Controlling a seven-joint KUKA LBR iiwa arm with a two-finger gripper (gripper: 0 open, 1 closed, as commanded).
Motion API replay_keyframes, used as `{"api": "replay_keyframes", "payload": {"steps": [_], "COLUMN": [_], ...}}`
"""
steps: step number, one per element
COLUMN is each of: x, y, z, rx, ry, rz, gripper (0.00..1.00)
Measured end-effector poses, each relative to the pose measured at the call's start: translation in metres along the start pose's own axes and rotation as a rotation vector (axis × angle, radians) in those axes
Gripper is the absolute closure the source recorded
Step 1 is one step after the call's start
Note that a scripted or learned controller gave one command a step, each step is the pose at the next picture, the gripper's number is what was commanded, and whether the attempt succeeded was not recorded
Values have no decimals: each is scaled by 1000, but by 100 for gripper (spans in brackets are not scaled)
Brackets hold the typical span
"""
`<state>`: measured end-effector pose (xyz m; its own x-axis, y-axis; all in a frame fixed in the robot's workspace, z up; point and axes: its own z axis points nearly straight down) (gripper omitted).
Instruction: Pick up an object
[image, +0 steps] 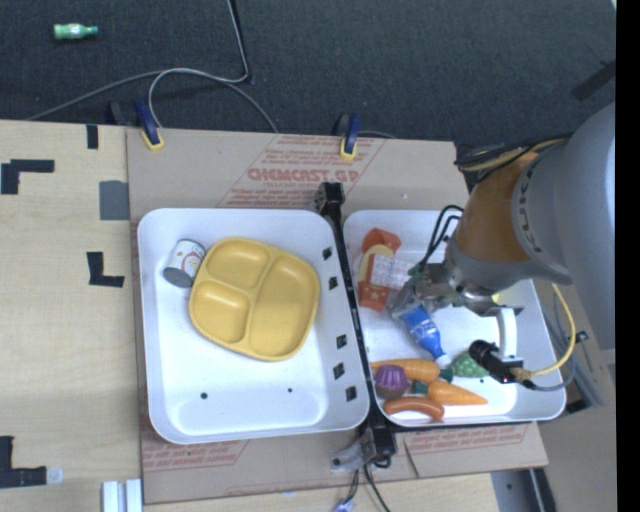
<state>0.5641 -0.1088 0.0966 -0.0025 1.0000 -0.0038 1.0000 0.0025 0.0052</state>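
Right of the yellow divided plastic plate (254, 297), the right-hand white bin (535, 400) is crowded. The pincer (418, 297) hangs directly over a blue-and-white crinkled packet (424, 331), beside an orange pouch (376, 270). A close could nip both, or slip off. Its grip state cannot be told.

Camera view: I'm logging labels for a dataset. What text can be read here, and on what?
"CHEMCAST GP", red print, partly blurred: on the cardboard sheet under the bins.
Can: label too blurred to read.
Orange packet: print too small to read.
Blue tube: no legible text.
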Motion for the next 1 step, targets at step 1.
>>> {"api": "replay_keyframes", "payload": {"steps": [1], "x": [65], "y": [15], "z": [-88], "rx": [5], "ry": [4], "rz": [0], "gripper": [100]}}
